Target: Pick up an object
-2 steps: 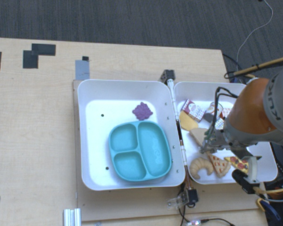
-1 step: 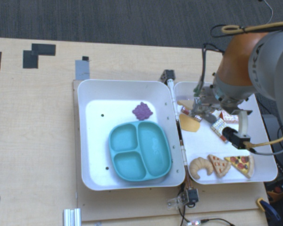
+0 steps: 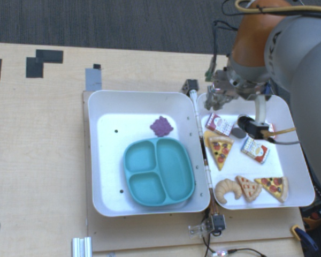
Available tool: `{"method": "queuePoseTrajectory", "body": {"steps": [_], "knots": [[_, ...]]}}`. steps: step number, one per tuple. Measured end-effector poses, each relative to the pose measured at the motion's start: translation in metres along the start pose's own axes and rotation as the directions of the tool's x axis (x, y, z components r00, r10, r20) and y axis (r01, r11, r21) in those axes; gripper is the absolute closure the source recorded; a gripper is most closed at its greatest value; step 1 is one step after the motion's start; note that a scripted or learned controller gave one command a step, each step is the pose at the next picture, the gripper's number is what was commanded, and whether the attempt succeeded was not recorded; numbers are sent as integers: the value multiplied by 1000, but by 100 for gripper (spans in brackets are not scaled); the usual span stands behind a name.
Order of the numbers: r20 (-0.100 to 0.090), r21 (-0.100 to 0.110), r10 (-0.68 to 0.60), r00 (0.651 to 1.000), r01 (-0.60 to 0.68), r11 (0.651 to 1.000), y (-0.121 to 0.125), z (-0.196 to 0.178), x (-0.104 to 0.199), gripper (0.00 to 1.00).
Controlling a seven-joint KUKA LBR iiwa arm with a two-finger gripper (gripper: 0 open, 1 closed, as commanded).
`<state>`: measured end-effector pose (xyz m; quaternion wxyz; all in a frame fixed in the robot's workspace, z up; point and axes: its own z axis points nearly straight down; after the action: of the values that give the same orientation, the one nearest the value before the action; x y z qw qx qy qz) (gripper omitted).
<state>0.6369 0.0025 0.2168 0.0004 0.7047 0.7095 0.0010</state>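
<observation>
My gripper (image 3: 216, 99) hangs over the far left corner of the right bin (image 3: 297, 143), at the end of the grey arm with the orange band. Just below it lies a small red and white carton (image 3: 221, 125). A second carton (image 3: 255, 149) lies further right. Beneath the first carton a pizza slice (image 3: 219, 150) points toward the front. Along the bin's front lie a croissant (image 3: 227, 190), a toast-like slice (image 3: 249, 188) and another pizza slice (image 3: 273, 187). I see nothing held in the gripper.
The left bin (image 3: 104, 159) holds a teal divided plate (image 3: 158, 171) and a purple grape bunch (image 3: 161, 126) behind it. The two bins meet along a ridge (image 3: 199, 143). Pale bench surface spreads to the left.
</observation>
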Motion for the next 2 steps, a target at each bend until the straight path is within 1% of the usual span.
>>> {"method": "queuePoseTrajectory", "body": {"steps": [1, 2], "knots": [[1, 2, 0, 1000, 0, 1000, 0, 1, -1, 0], [2, 4, 4, 1000, -4, 1000, -25, 34, -60, 0]]}}
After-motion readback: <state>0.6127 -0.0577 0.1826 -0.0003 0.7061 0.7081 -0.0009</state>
